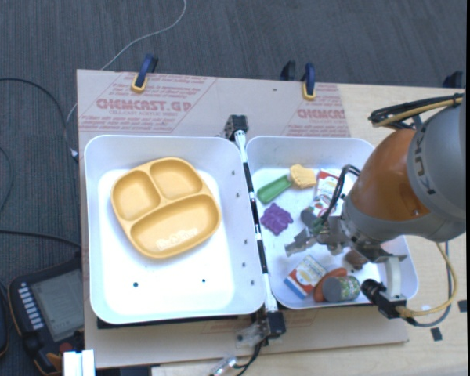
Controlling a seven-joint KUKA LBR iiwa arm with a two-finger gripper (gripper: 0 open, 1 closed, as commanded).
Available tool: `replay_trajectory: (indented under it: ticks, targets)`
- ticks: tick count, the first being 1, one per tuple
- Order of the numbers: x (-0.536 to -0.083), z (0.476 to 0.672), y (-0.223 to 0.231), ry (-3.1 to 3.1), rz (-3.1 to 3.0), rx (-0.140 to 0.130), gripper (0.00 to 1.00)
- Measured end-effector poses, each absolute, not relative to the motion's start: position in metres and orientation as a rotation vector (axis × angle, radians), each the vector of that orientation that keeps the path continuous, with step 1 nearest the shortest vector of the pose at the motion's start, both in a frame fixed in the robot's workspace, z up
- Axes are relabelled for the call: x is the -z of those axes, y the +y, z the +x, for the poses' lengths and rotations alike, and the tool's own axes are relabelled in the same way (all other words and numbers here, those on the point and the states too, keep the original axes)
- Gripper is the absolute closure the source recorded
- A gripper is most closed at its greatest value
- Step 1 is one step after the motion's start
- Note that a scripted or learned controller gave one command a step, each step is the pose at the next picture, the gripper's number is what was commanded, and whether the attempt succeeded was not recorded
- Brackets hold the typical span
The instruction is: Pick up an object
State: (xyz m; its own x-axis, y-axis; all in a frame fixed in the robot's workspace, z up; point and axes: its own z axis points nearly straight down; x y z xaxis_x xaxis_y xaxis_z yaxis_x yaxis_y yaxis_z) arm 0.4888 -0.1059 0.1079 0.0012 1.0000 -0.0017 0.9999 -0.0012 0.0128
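Two white bins sit side by side on the bench. The left bin (102, 288) holds a yellow divided plate (166, 206), lying flat toward its upper half. A metal rail runs between the bins. In the right bin (276, 288), going across, there is a green piece (272, 187) near the top, a purple block (276, 218) just below it, a yellow waffle-like toy (301, 176), a red-and-white packet (326, 186), then near the front wall a small carton (305, 275) and a round reddish-green item (338, 288).

The gripper (323, 233) hangs low over the middle of the right bin, between the purple block and the carton. Whether its jaws are spread or closed I cannot tell, and nothing can be seen held.

The purple block looks the easiest pick: probably light, stiff plastic or foam, lying apart from its neighbours, so it could be pinched across its short sides. The carton looks light but crushable, and it touches the round item, which may roll or slip away.
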Motion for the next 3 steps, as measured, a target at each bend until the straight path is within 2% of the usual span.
replay_trajectory:
  ticks: [1,2,3]
  targets:
    - [-0.087,0.485,-0.103,2.216,2.219,-0.002,0.0]
    - [-0.098,0.487,-0.103,2.214,2.217,-0.007,1.0]
    - [-0.098,0.487,-0.103,2.215,2.218,-0.007,0.0]
